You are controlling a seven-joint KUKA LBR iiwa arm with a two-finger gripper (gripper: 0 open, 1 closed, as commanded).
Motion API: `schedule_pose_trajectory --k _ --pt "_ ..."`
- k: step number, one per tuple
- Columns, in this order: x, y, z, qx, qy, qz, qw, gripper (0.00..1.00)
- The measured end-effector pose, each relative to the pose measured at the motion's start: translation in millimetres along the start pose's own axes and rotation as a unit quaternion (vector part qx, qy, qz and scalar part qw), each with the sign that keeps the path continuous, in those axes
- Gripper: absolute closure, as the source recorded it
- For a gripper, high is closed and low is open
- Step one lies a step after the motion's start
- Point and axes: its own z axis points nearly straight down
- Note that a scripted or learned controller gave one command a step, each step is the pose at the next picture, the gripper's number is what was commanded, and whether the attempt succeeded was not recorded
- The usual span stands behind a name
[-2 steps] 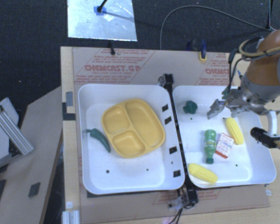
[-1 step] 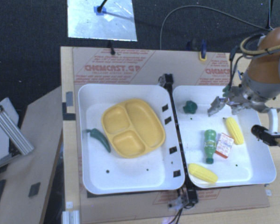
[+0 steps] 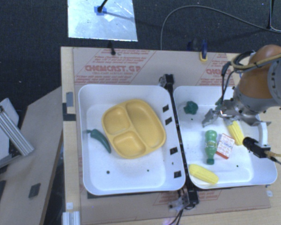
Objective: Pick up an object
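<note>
Nearest in the right bin [image 3: 267,175] lies a yellow corn cob [image 3: 203,174] by the near left corner. Just beyond it a green bottle [image 3: 210,146] lies lengthwise, with a small red and white packet [image 3: 225,146] touching its right side. A second corn cob [image 3: 236,131] sits right of those, under the arm. The gripper [image 3: 216,115] hovers above the bin floor, fingers spread, pinching nothing. Farther left is a small green lump [image 3: 191,108]. In the left bin [image 3: 91,182], a yellow divided plate [image 3: 133,128] and a green pepper [image 3: 100,139] rest
</note>
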Motion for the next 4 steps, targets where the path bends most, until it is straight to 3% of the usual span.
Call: schedule_pose_trajectory --k 1,2,4 --pt "0.2 0.4 45.3 -0.002 0.000 0.001 1.0000 0.00" --pt "-0.1 1.9 32.4 -0.004 -0.001 0.000 1.0000 1.00" --pt "-0.2 10.0 -56.9 -0.004 -0.001 -0.002 1.0000 1.00"
